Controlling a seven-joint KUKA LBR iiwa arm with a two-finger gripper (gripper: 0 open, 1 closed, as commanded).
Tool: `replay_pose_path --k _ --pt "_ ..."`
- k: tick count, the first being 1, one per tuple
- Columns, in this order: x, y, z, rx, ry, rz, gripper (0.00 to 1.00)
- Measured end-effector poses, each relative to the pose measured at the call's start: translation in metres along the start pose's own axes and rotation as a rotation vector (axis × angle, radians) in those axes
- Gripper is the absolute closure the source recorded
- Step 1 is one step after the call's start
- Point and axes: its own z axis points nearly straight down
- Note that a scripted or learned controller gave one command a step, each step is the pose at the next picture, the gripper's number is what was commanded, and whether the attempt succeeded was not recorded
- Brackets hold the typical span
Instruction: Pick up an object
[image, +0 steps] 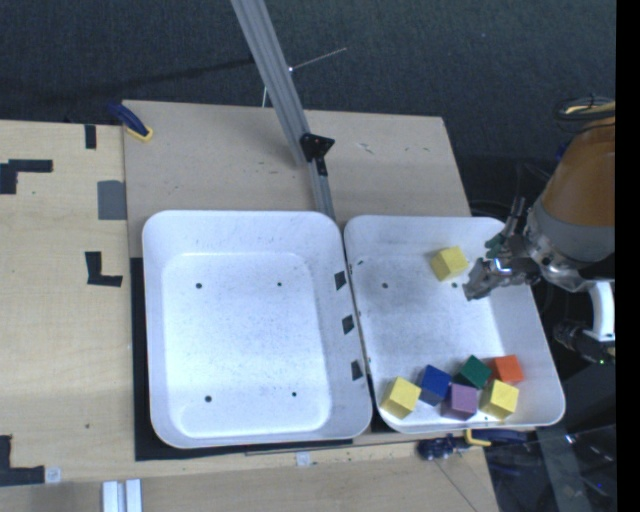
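Note:
A yellow cube (449, 262) lies alone in the upper part of the right bin (420, 320). Along that bin's near edge sits a cluster of cubes: yellow (402, 396), blue (434, 384), purple (463, 400), green (474, 372), orange-red (508, 369) and another yellow (502, 399). My gripper (481, 280) hangs over the right bin's right side, just right of and slightly below the lone yellow cube, apart from it. Nothing shows between its fingers.
The left bin (245, 325) stands beside the right one, sharing a raised rim (350, 320). A slanted metal pole (285, 90) crosses the bench behind the bins. The arm's grey body with its orange band (585, 190) fills the right side.

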Motion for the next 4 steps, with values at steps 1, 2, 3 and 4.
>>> replay_pose_path --k 1,2,3,4 --pt "0.054 0.012 -0.008 0.001 0.001 -0.001 1.0" --pt "0.103 0.041 -0.009 0.001 0.0 -0.001 1.0" --pt "0.153 0.059 -0.018 0.001 0.0 0.0 1.0" --pt "0.205 0.08 -0.005 0.002 -0.001 0.0 1.0"
